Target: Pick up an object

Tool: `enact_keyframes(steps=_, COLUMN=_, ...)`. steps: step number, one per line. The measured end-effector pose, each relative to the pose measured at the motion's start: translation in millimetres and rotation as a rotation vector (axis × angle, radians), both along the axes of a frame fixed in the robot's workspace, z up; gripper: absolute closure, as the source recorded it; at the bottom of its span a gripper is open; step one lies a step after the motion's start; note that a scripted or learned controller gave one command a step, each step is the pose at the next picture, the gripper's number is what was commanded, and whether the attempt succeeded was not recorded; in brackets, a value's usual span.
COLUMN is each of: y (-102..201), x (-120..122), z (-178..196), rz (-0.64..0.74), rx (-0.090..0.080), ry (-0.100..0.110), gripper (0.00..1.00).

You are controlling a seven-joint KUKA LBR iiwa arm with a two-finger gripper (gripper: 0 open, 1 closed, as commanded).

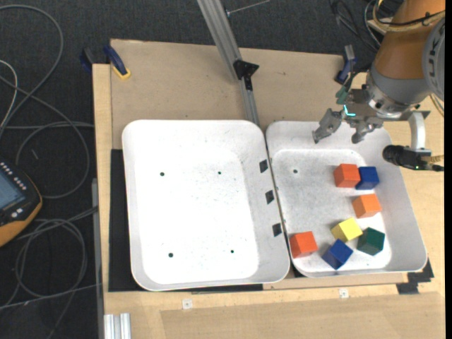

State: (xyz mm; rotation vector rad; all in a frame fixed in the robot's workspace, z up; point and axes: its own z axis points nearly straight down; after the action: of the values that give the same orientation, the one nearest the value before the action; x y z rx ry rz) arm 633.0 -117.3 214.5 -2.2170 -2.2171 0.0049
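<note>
Seen from above at a slant, a wooden bench [176,76] carries two shallow white bins side by side. The left bin [141,210] has a bare, speckled floor. The right bin [311,189] holds seven small blocks, all in its right half.

Near the right bin's far right corner, an orange-red block [346,175] and a blue block [368,178] sit touching each other. Just nearer the front, close to the right wall, lies an orange block [366,205]. Toward the front right corner, a yellow block [347,229] sits between a dark green block [371,241] on its right and a second blue block [337,253] in front of it; the three are bunched together. A second orange-red block [304,243] sits apart from them, near the middle of the front edge.

The grey arm with its orange band [409,34] reaches in from the right. Its gripper [344,129] hangs over the far edge of the right bin, fingers spread apart with nothing between them, above and clear of the blocks.

A slanted metal rail [226,41] crosses the far side of the bench. Cables and a handheld controller [14,200] lie on the dark floor to the left.
</note>
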Motion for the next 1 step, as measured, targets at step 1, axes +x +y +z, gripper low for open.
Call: enact_keyframes(steps=1, y=0.0, x=1.0, z=3.2, rz=0.001, rx=-0.001, ry=-0.005, gripper=0.0)
